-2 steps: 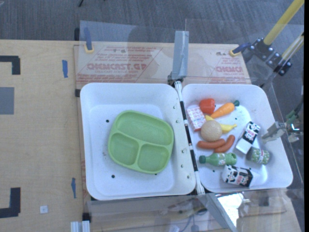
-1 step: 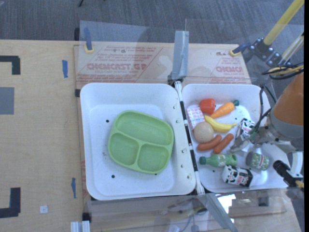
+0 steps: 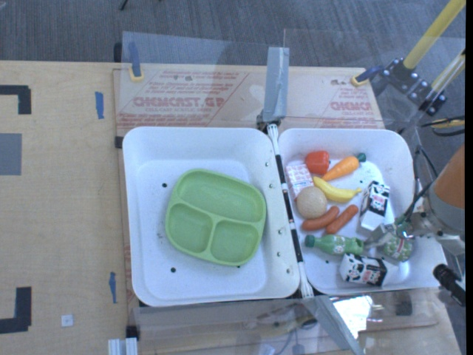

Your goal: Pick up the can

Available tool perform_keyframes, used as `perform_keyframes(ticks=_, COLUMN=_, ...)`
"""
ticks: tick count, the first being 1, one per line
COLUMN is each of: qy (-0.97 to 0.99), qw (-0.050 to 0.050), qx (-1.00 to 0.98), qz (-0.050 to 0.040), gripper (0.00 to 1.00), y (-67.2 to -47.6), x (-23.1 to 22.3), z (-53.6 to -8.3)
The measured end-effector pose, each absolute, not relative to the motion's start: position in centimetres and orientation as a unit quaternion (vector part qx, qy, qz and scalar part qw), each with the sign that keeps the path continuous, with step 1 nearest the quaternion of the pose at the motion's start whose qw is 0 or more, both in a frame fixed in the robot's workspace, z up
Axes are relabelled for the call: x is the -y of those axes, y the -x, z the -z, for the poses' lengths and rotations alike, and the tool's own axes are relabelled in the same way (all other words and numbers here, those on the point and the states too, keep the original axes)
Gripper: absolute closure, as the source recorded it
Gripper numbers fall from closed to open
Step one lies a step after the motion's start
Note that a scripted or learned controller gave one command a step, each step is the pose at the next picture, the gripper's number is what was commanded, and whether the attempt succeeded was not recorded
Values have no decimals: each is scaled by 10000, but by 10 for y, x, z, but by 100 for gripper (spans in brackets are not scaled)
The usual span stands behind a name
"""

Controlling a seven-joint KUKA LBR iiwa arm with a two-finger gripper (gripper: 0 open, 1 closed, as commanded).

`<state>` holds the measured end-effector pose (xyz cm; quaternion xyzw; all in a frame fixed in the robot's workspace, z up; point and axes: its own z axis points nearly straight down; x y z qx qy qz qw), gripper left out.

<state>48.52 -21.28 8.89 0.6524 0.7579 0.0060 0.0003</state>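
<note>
Two white bins [image 3: 140, 198] on a wooden bench [image 3: 52, 198]; grey floor beyond.

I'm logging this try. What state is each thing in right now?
Green tray: upright, lying in the left bin.
Can: at the gripper, grip unclear.
Green bottle: on its side.
Cow-print carton: on its side.
Banana: lying flat.

Grey carpet floor [image 3: 66, 13] across top, 10 to 2 o'clock. Light wood surface [image 3: 59, 198] w/ black tape marks [image 3: 21, 98] at 9 o'clock, blue tape bits [image 3: 99, 104] nearby. Printed cardboard sheet [image 3: 188, 98] at 12 o'clock. Yellow poles [image 3: 437, 24] at 2 o'clock. Even, soft light; faint glare on clear panel [image 3: 199, 54].
</note>
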Motion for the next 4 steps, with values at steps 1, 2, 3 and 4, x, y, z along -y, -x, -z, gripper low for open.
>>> perform_keyframes(ticks=1, qy=-6530, qw=61, qx=-7573, qz=-81, gripper=100, y=-489, x=214, z=-101)
perform_keyframes(ticks=2, qy=-6527, qw=44, qx=-7576, qz=-84, gripper=0, y=-489, x=213, z=-101)
perform_keyframes(ticks=3, qy=-6986, qw=24, qx=-7155, qz=-16, gripper=0, y=-571, x=178, z=-87)
perform_keyframes(ticks=4, qy=-6578, qw=41, qx=-7532, qz=7, gripper=0, y=-602, x=154, z=-87)
